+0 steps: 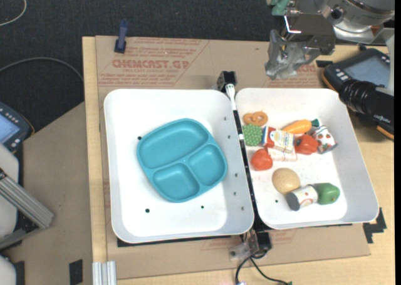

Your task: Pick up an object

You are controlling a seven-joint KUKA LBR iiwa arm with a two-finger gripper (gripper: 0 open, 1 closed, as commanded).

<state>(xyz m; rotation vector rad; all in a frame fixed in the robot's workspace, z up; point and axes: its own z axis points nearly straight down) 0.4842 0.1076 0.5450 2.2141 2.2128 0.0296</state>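
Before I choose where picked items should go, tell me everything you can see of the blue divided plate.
The blue divided plate is a teal tray with rounded corners, plastic by its look, split by raised ridges into three compartments: one large and two smaller. It lies flat and right side up, turned at an angle, about mid-floor in the left bin, touching only that bin's floor. Nothing lies in its compartments.

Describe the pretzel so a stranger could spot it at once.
Look in the right bin, the one crowded with toy food rather than the one with the blue divided plate. At its upper left corner, above the green bumpy block, lies the pretzel: the only brown, looped piece with holes.
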